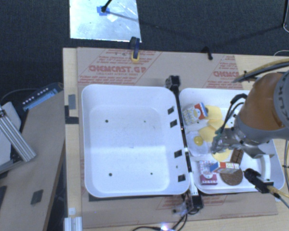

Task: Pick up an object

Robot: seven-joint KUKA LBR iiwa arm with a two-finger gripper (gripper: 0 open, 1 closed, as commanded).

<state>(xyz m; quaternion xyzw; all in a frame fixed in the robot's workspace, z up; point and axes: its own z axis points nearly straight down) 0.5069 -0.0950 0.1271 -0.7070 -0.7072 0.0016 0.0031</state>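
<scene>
The arm [267,110], grey with an orange band, reaches in from the right and bends down over the right bin [278,173], 1 of 2 shallow white bins on the bench. Its gripper [218,144] sits low among the objects near the middle of that bin, just above a pale yellow item [221,155] that lies partly under it. Whether the jaws are released or clenched cannot be told from here, since the wrist hides them, and nothing can be seen held between them.

The things to pick all lie in the right bin. A small carton with a red and white label [194,113] sits toward the far left corner, touching a yellow rounded object [213,113] just to its right. Below them a small yellow ball-like piece [198,140] rests on something clear. Nearer the front edge lie a red and white packet [208,171], a round brown object [231,177] and a dark brown bar [237,155], close together.

The left bin [130,138] lies beside the right one, their rims touching along a row of black clips [176,124]
</scene>
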